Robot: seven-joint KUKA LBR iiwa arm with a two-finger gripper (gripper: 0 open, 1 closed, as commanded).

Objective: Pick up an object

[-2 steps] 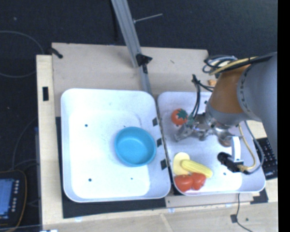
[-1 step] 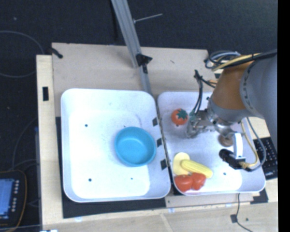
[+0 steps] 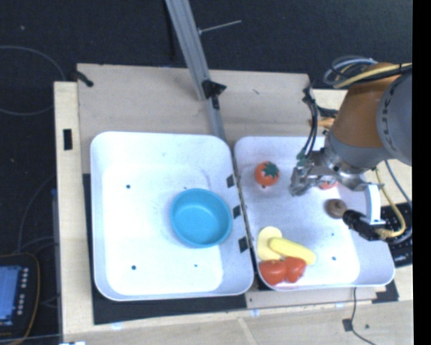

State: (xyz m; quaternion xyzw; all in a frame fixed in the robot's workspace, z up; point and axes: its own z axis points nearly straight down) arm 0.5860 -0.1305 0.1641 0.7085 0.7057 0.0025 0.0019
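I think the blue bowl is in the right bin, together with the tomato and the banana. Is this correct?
Not quite. The camera view shows the blue bowl in the left bin, alone. The tomato and the banana are in the right bin, as you said.

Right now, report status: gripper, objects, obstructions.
Gripper low over right bin, nothing seen held. Tomato beside it, apart. Banana and red pepper at near edge. Blue bowl in left bin.
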